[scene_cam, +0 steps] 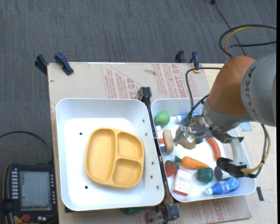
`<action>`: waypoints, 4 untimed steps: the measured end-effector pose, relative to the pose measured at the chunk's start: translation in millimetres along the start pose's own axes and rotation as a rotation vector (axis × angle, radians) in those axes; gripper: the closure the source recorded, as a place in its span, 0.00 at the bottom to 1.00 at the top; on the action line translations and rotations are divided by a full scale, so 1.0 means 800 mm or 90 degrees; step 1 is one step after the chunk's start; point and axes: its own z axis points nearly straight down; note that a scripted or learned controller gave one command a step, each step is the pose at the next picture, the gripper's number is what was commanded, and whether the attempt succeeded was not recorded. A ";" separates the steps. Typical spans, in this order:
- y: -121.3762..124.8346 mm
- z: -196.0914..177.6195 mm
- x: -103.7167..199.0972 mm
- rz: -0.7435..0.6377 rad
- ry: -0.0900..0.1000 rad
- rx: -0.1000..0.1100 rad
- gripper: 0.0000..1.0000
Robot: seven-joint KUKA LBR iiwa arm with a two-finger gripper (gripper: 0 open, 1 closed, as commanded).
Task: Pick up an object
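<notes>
Low over the right bin [250, 186] hangs the end effector [189, 135], near that bin's middle, with the grey arm [252, 90] and its orange band [228, 90] rising behind it toward the desk's right edge. Whether it is spread or pressed together I cannot tell, since the metal parts blur into what lies beneath, and nothing can be seen clearly between them.

Several objects lie close around it. A tan bun-like piece [168, 139] sits just beside it toward the left bin, standing with its long axis running from the far edge of the desk to the near edge. A green ball [162, 119] lies beyond that, nearer the far edge. A carrot [194, 162] lies just on the near side of the end effector, its long axis roughly crosswise, green top toward the left bin and tip toward the desk's right edge. An orange-red sausage shape [214, 147] lies slanted on the end effector's right. A blue bottle [222, 186] lies on its side by the near right corner of the bin, beside a dark green piece [205, 174] and a red-and-white packet [182, 182].

The left bin [69, 111] holds a yellow divided plate [115, 157].
</notes>
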 end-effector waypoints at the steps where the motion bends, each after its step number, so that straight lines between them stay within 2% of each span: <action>1: 0.051 0.001 0.006 0.001 0.000 0.001 1.00; 2: 0.034 -0.014 -0.005 0.001 0.000 0.001 1.00; 3: 0.131 0.000 -0.004 -0.001 -0.001 0.000 1.00; 4: 0.032 0.001 0.038 0.002 0.000 0.002 1.00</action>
